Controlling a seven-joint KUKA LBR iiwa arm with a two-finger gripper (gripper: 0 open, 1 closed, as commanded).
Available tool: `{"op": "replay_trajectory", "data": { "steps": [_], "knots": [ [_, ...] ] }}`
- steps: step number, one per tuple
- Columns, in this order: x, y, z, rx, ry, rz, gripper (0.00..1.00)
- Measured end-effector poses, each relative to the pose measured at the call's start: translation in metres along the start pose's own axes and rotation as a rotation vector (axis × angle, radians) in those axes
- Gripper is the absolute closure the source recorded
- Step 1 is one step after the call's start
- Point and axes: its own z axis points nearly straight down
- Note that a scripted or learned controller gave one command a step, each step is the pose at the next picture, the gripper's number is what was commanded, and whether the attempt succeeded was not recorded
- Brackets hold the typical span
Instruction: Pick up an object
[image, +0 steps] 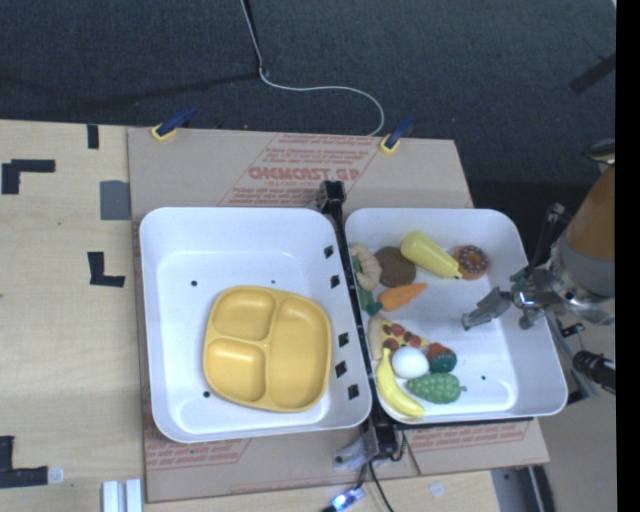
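Approach is the step in hand: my two-finger gripper (478, 317) hangs over bare floor at the right of the right-hand shallow white bin (535, 400), grasping nothing. Its fingers look spread, though the view is coarse. My grey arm enters from the frame's right edge. Nearest target, the yellow plastic corn cob (430, 255), lies toward upper left; next I must shift there and descend.

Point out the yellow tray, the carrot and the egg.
yellow tray (268, 347), camera view, centre divider.
carrot (403, 296), camera view, middle of its orange body.
egg (408, 362), camera view, top of the shell.
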Motion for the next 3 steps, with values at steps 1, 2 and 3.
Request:
{"op": "replay_trajectory", "data": {
  "steps": [1, 2, 3],
  "knots": [
    [0.0, 0.003, -0.007, -0.012, -0.004, -0.004, 0.0],
    [0.004, 0.004, 0.058, -0.007, -0.002, -0.005, 0.0],
    [0.005, 0.005, 0.095, -0.014, -0.005, -0.005, 0.0]
  ]
}}
